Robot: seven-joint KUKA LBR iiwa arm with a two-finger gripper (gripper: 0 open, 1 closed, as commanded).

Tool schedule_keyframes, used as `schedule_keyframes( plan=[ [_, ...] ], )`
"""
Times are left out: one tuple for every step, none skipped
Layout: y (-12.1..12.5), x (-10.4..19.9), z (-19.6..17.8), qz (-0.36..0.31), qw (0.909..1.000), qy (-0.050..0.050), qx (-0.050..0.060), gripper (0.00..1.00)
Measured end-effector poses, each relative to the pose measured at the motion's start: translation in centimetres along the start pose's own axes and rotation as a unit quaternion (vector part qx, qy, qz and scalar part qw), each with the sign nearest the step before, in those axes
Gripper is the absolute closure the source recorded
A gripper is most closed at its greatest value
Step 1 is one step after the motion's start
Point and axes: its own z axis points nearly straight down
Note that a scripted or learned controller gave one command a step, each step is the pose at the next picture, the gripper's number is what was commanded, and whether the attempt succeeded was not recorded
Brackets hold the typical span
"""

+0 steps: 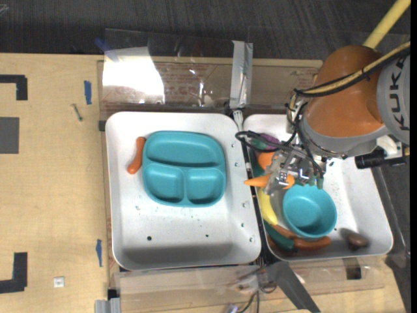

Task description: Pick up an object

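Nearest the camera in the right bin [381, 237], a teal bowl [309, 212] sits on a banana [268, 207] and an orange piece. Just above it hangs the gripper [291, 173], so this looks like the reach-in step. Next move probably calls for closing on the bowl's rim. Can't tell how the fingers stand, too cluttered.
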Motion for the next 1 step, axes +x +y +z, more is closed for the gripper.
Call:
schedule_keyframes(
  plan=[
    [2.66,-0.95,-5.28,0.011,0.9999,-0.005,-0.001,1.00]
  ],
)
